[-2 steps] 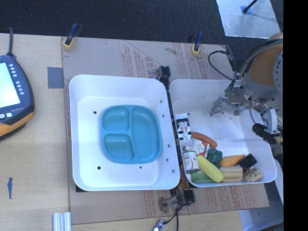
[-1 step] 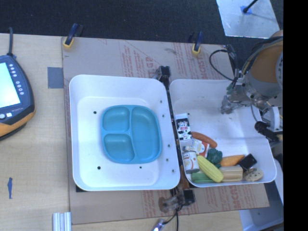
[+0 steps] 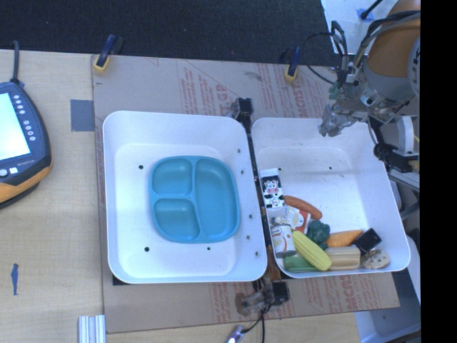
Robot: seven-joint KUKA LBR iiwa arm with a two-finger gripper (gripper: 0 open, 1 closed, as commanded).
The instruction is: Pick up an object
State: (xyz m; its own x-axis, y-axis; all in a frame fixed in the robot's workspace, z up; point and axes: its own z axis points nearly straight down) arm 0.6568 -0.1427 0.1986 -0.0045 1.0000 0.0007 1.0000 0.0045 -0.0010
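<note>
A blue three-compartment plastic plate point(image 3: 194, 199) lies in the left shallow white bin point(image 3: 118, 141). To its right, heaped in the near corner of the right white bin point(image 3: 357, 156), are small toy foods; the yellow plastic corn cob point(image 3: 312, 250) looks light, stiff and a little slick, best pinched across its middle. Farther right and well behind the plate, the grey two-finger gripper point(image 3: 333, 123) hovers over that bin's far rim, touching and holding nothing; I cannot tell how far open it is.

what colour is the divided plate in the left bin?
Light blue; the divided plate shows plainly in the camera view, in the left bin.
</note>
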